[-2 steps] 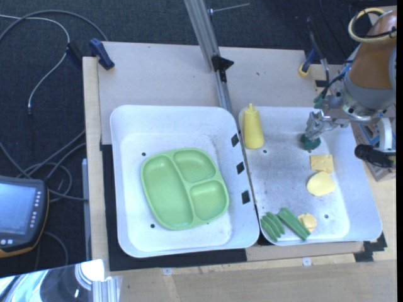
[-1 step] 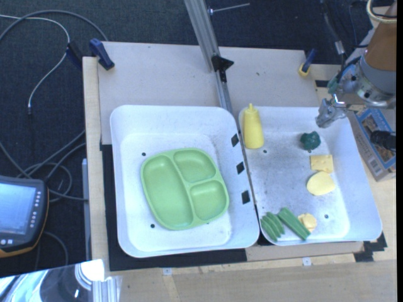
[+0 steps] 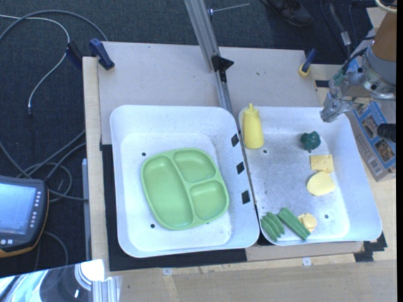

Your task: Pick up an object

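Green three-compartment plate (image 3: 184, 189), in the left bin (image 3: 126, 124), well left of the claw (image 3: 330, 112) and lower in view; blue clamp (image 3: 101, 53), far left of it; screen pendant (image 3: 19, 212), farthest left; printed booklet (image 3: 378, 137), just right of it.

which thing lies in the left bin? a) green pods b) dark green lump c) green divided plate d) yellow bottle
c: the green divided plate lies alone in the left bin, while the yellow bottle, dark green lump and green pods are all in the right bin.
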Tool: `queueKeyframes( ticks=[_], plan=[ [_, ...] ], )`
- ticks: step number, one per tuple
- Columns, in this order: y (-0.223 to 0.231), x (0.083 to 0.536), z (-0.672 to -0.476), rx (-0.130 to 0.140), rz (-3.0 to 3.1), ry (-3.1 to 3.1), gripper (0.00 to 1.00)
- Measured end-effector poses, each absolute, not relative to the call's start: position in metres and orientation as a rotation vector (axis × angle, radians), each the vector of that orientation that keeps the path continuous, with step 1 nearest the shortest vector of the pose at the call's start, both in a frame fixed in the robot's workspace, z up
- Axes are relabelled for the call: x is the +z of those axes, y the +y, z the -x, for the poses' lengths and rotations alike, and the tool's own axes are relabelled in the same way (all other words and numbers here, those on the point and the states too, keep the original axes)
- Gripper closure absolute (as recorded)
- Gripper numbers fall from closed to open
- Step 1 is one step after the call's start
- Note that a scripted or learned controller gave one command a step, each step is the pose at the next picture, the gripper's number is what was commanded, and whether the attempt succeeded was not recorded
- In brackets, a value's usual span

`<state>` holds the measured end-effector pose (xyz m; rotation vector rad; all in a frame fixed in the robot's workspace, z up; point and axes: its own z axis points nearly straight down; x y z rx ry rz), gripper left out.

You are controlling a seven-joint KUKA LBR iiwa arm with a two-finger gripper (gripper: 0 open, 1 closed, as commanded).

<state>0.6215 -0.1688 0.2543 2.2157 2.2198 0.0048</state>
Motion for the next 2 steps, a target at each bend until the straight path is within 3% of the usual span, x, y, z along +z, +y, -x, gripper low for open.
queueKeyframes(
  ticks=[2],
  plan=[
    [-0.059, 0.252, -0.610, 0.002, -2.217, 2.232, 1.00]
  ],
)
